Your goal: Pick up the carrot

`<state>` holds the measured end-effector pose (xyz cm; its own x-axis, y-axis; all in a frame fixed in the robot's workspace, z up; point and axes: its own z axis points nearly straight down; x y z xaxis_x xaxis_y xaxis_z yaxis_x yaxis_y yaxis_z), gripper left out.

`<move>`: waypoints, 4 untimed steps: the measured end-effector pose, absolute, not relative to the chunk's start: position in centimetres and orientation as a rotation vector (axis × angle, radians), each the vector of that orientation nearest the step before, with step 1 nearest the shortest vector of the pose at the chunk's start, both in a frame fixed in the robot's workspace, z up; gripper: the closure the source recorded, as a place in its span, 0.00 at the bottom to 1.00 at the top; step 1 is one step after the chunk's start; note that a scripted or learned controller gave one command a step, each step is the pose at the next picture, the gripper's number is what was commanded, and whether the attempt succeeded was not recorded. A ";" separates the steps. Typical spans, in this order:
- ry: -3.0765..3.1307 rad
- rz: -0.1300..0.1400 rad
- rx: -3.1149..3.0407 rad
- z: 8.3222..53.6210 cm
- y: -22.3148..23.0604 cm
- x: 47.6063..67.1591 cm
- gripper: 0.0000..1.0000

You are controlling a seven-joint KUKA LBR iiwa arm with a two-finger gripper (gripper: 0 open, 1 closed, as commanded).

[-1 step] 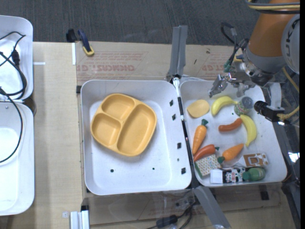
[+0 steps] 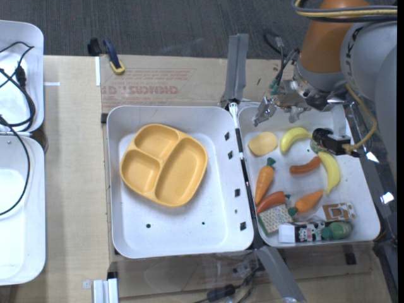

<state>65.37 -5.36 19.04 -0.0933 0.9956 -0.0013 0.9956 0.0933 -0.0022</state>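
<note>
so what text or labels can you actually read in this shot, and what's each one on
Red print on the cardboard sheet behind the left bin: it appears upside down from this camera and too blurred to read for sure.
Small packages at the near end of the right bin: printing shows, too small to read.
Patterned card near them: a dotted pattern, no legible words.
Nothing readable on the yellow plate, the carrot or the arm.
</note>
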 end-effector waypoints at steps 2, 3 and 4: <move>-2.344 0.002 -2.089 9.1 -9.7 55.7 0.00; -2.397 0.001 -2.028 9.1 -12.4 50.4 0.00; -2.394 -0.002 -2.035 10.1 -12.5 50.5 1.00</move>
<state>50.51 -12.45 10.05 -0.1614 0.9869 0.0004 0.9869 0.1614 0.0012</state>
